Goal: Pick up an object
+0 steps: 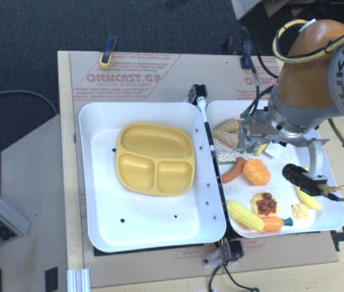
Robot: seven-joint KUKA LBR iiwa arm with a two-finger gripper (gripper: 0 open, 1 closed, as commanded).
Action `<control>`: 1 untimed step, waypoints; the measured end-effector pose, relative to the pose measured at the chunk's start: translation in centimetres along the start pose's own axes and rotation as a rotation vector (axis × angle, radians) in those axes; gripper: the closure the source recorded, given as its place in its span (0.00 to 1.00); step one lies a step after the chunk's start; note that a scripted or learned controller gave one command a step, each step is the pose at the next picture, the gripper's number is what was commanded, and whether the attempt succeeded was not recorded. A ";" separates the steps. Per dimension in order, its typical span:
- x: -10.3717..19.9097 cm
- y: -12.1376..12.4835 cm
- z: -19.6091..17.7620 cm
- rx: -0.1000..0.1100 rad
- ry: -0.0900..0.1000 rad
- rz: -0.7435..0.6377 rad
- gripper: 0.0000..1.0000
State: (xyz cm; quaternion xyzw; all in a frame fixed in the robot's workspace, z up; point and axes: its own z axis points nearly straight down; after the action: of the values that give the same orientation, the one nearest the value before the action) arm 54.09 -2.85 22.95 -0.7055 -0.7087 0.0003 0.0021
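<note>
Camera view, looking down at a slant: the bench (129, 72) carries two white bins side by side. The left bin (99, 193) has a yellow divided plate (155, 159) lying flat in it, three compartments, nothing on it.

The right bin (330, 221) is where all the toy food sits. There's an orange pumpkin-looking piece (256, 172) roughly mid-bin, with a red-orange sausage (233, 170) just to its left, touching or nearly so. Nearer the front edge: a corn cob (245, 215), a small carrot (273, 224), and a little pizza-like piece (264, 204) between them. A banana (308, 198) lies toward the right. A sandwich-ish wedge (226, 132) sits at the far left corner.

The gripper (258, 143) hangs just above and beyond the pumpkin, low in the bin. Can't tell how it stands from this angle.
</note>
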 end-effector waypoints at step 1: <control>4.8 -2.7 -0.7 0.001 -0.001 0.002 1.00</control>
State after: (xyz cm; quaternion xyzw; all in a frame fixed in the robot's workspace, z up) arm 51.39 1.92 23.66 -0.7062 -0.7080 0.0008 0.0021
